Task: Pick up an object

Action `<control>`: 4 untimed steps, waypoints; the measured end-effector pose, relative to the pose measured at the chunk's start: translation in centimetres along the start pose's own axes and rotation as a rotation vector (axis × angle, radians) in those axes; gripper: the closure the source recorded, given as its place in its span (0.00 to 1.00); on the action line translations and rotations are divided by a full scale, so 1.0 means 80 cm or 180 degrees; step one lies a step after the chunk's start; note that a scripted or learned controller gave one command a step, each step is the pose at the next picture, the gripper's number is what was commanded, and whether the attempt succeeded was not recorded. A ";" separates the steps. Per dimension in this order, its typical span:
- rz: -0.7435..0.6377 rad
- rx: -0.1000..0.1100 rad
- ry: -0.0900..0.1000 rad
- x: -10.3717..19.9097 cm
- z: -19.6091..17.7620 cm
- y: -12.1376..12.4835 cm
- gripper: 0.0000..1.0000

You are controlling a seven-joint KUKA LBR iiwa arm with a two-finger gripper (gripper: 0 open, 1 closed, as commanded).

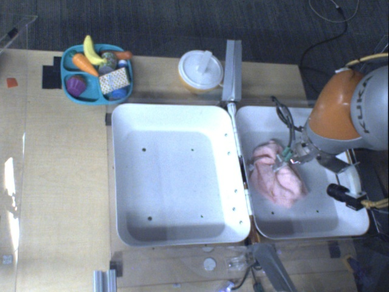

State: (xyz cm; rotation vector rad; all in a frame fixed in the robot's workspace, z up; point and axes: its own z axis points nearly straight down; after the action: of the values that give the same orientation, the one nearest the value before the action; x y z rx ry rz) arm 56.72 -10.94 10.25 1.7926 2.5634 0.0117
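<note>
A soft, crumpled pink cloth [276,174] lies in the right bin [316,224], right of centre in the frame, its folds lumpy and its upper right part hidden under the gripper [287,157]; the gripper sits right on the cloth, small and blurred, so how its tips stand cannot be told. The arm's orange band [334,108] and grey shell [372,111], bearing part of the letters "KUK", are cut by the right edge; the left bin [176,175] is smooth white plastic; at upper left a blue tray [91,97] holds a banana [91,52] and a carrot [84,64], with a round white lidded cup [200,69] near top centre.
</note>
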 end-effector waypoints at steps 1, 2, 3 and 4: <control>-0.0596 0.0008 0.0006 0.026 -0.117 0.024 0.00; -0.0595 0.0010 0.0008 0.026 -0.116 0.023 0.00; -0.0226 0.0003 -0.0002 0.017 -0.225 0.019 0.00; -0.1197 0.0009 0.0004 -0.019 -0.206 0.042 0.00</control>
State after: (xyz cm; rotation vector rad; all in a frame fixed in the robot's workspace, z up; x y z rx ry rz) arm 60.14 -11.20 26.78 1.2824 2.8547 0.0051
